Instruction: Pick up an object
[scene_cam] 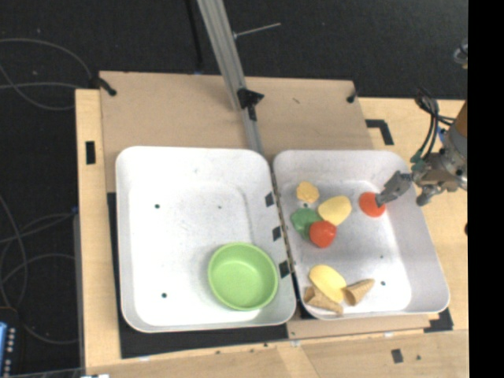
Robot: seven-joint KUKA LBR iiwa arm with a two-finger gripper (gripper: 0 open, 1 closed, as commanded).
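A pale wooden bench (181,116) stands on a dark floor (94,22). Thin cables (31,69) loop across the floor at the left. A grey metal pole (224,50) slants from the far side down onto the bench.

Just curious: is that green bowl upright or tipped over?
Upright: the green bowl sits in the left bin with its round opening facing up.

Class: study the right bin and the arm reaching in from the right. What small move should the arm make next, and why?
Probably ease the tool slightly left and down over the red-orange piece. That piece lies right at the tool's tip near the right bin's far edge, apart from the yellow piece, so it looks the nearest, least crowded pick.
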